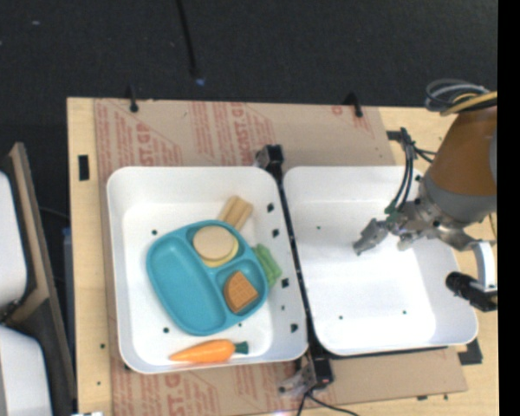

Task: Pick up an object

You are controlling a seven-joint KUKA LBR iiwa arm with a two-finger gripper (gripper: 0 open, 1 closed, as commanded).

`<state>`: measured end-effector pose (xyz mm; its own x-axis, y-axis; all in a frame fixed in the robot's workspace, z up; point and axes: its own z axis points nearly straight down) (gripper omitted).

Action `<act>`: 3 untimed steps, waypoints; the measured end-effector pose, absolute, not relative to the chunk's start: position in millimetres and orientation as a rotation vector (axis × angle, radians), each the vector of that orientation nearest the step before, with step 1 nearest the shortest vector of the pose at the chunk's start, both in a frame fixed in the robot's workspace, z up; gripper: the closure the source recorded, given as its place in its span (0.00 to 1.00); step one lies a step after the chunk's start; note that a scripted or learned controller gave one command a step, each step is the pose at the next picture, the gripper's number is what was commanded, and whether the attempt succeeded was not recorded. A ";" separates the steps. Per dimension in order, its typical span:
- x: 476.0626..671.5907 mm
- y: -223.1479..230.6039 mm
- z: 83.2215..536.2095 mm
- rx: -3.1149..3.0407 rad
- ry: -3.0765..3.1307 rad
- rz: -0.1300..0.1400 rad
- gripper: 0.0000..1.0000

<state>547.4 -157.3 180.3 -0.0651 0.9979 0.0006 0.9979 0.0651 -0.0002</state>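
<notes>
The left bin (126, 232) holds a blue divided plate (178, 289). On the plate lie a round tan cookie (216, 243) and a brown waffle-like square (241, 291). A tan wooden stick (237, 211) leans at the plate's top edge, and a green piece (268, 263) pokes out at its right. An orange carrot (206, 351) lies along the bin's front wall. My gripper (370, 237) hangs over the middle of the right bin (373, 319), pointing left, well apart from all these objects. I see nothing held in it.
The grey arm with its orange band (464, 159) comes in from the right over the right bin's far corner. Black clips (269, 157) sit along the divide between the bins. The bins rest on a cardboard sheet (199, 133) on the wooden bench.
</notes>
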 end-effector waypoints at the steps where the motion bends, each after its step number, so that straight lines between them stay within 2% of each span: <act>1: 547.3 -158.9 180.9 -2.152 -2.290 -0.001 0.00; 2: 534.2 -172.7 204.1 -2.223 -2.222 -0.001 0.00; 3: 538.0 -184.8 174.5 -2.222 -2.219 0.002 0.00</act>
